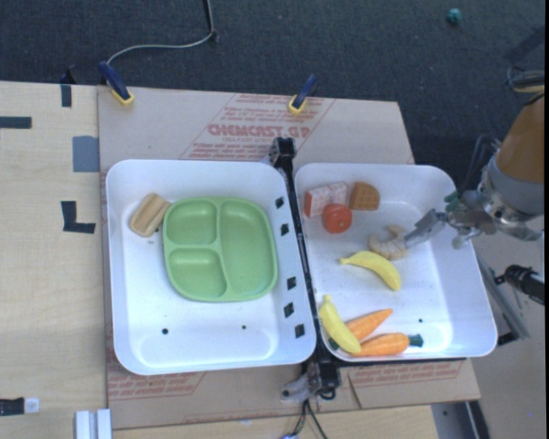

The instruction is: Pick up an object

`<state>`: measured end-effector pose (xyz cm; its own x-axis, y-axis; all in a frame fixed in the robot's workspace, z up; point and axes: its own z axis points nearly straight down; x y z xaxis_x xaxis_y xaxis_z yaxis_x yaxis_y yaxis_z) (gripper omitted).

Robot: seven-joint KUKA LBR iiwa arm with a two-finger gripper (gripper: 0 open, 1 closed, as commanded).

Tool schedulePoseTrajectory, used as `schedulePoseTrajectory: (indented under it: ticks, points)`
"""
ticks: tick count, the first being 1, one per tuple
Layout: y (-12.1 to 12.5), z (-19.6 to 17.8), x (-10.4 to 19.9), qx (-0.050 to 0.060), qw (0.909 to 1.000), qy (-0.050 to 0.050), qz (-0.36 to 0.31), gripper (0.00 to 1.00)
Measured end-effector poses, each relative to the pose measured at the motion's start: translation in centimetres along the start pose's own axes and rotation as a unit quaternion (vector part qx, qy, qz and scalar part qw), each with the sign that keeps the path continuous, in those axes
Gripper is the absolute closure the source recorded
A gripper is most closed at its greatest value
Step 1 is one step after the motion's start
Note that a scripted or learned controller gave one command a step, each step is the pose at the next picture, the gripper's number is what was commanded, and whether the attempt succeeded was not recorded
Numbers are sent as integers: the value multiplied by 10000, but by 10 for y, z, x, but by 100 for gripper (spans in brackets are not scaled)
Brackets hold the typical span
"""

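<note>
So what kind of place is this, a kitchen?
Probably not a kitchen, more likely a robot lab. A robot arm reaches over two white bins on clamped cardboard, and the banana and carrots look like plastic toys.

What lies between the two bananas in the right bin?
In the camera view, only bare white bin floor lies between the upper banana and the lower banana; the carrots sit just right of that stretch.

Cardboard sheet (247,126) under bins: red "CHEMCAST GP" print, rest illegible.
</note>
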<state>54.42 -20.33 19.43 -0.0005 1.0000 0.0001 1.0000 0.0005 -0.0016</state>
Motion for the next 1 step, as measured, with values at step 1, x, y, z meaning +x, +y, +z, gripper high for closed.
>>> schedulePoseTrajectory:
  ticks: [1]
  points:
    - [-28, 108, 34, -16, 10000, 2, -4, 0]
